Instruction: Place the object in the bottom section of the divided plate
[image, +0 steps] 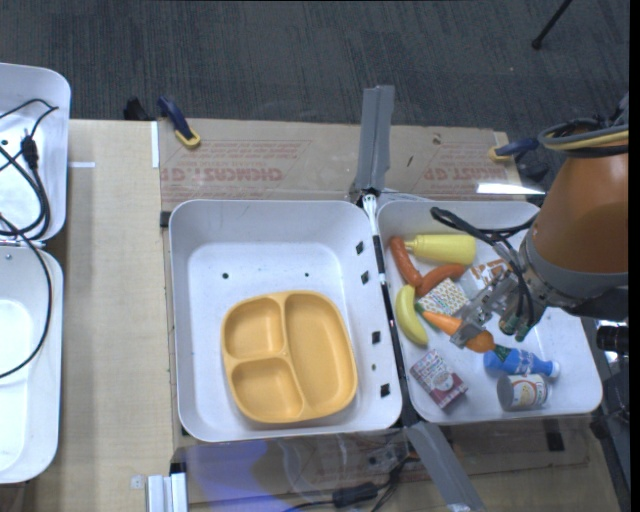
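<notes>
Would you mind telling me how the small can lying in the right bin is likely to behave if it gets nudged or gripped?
The can lies on its side, so a nudge would probably roll it, perhaps against the blue bottle beside it. Its round, smooth-looking wall may slip between fingers. It looks rigid, so it likely won't crush.

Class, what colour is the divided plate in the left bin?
Yellow-orange, plain, seen clearly in the camera view: divided plate.

Divided plate smooth matt yellow plastic; bins white, probably plastic; bench pale wood.
</notes>
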